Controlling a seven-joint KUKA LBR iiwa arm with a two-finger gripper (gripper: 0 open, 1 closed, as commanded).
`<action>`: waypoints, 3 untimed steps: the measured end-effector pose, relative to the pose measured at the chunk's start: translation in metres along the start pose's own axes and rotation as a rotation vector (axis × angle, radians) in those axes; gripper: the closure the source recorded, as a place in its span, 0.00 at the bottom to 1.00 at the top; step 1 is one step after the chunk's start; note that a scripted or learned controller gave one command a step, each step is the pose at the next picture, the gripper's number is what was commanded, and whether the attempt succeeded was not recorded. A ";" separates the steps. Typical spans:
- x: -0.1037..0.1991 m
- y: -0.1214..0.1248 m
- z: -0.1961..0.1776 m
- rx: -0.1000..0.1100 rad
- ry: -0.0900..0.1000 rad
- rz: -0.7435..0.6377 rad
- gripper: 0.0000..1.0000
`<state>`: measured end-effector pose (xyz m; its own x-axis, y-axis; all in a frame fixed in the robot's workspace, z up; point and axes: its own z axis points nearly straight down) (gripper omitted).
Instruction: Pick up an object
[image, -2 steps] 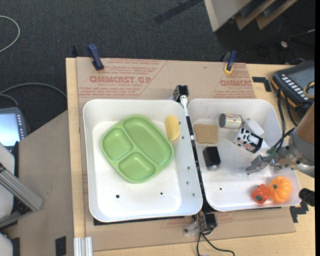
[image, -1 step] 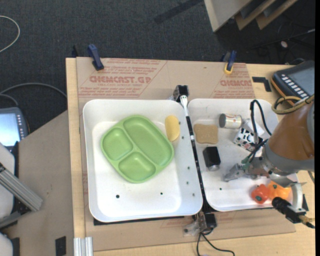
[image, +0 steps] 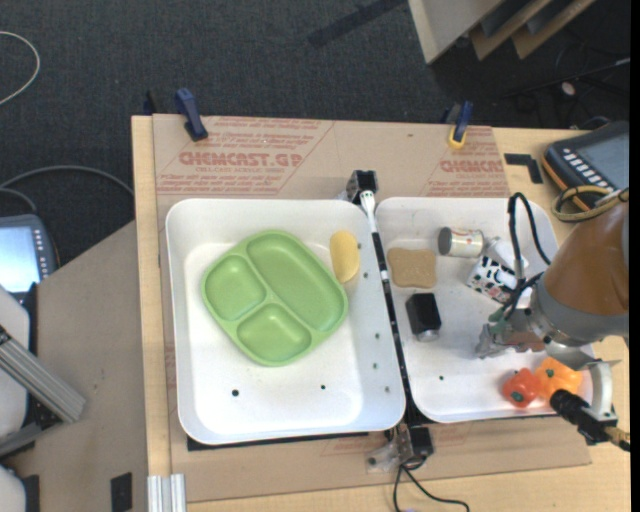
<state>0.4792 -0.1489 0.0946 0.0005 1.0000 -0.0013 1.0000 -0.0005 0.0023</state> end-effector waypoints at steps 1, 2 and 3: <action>0.072 0.001 -0.095 -0.004 0.001 -0.007 1.00; 0.020 0.000 -0.041 0.004 0.002 -0.001 1.00; 0.115 0.001 -0.092 -0.002 0.002 -0.008 1.00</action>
<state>0.4798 -0.0334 0.1869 -0.0071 1.0000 0.0005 1.0000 0.0071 0.0044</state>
